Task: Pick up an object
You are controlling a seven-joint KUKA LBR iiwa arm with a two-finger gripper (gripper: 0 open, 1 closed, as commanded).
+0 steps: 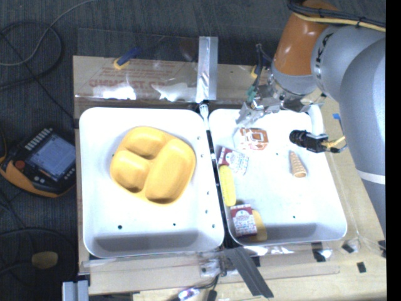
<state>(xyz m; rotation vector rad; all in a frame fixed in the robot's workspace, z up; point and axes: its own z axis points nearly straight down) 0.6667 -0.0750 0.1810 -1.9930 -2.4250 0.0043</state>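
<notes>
While the gripper [254,108] hangs over the upper left of the right bin [326,231], I cannot tell whether it is open or closed, or whether it grips anything. That bin carries five things. Three are packets: an orange packet [254,138] just below the gripper, a red packet [235,160] to its lower left, and a third packet [243,221] near the bottom edge. One yellow stick [227,185] lies along the left wall, and one cone [297,164] sits apart at the right. The left bin [94,231] holds one yellow lump [152,163], centred.

A teach pendant [47,162] is seen on the carpet [37,17], well apart from the gripper [250,113], toward the view's left; crumpled clear plastic [135,83] is laid nearer.
</notes>
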